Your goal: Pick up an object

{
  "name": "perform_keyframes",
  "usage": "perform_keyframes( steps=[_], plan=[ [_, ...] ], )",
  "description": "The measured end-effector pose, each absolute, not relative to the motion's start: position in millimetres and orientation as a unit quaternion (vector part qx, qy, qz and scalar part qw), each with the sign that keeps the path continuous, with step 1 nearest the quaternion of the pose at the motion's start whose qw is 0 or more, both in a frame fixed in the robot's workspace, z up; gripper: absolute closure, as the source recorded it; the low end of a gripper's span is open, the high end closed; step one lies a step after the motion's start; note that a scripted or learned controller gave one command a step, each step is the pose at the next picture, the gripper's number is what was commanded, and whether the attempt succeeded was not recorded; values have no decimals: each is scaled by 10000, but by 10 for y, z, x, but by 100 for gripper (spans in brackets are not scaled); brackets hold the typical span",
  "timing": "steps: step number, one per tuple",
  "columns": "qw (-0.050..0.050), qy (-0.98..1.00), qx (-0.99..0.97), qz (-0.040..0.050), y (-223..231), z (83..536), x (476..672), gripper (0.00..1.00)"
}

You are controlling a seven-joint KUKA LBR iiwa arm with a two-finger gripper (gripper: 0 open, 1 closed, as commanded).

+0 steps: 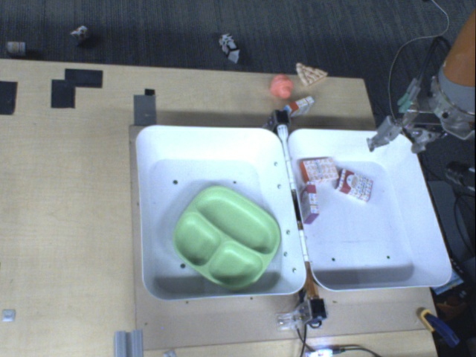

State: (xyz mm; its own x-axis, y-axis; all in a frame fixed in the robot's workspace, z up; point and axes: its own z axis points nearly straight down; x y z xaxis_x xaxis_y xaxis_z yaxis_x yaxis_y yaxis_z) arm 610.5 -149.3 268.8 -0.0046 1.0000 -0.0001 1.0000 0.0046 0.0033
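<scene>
The right bin (372, 262) holds three small items in its upper left part. A red-and-white packet (320, 169) lies beside a second red-and-white carton (355, 185), with a small purple-pink box (309, 203) just below, close to the divider. A green divided plate (227, 236) lies in the left bin (160, 199). My gripper (396, 140) hangs over the right bin's far right corner, up and to the right of the cartons. Its fingers stand apart and open, with nothing between them.
Beyond the bins, on the bench's far edge, lie an orange ball (281, 86), a pizza-slice toy (311, 74) and a small red-tipped tube (299, 107). Cables and a clip (312, 312) sit at the front between the bins. Black patches mark the bench at left.
</scene>
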Motion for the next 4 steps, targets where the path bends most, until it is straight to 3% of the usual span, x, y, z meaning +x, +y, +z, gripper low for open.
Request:
perform_keyframes(
  steps=[1,2,3,4],
  plan=[
    [57,7084,7058,39,-1167,989,6006,0],
    [89,7085,7057,48,-1176,1107,6022,100],
    [86,7084,7057,46,-1175,1105,6020,0],
    [109,7079,7062,50,-853,914,5773,0]
  ],
)
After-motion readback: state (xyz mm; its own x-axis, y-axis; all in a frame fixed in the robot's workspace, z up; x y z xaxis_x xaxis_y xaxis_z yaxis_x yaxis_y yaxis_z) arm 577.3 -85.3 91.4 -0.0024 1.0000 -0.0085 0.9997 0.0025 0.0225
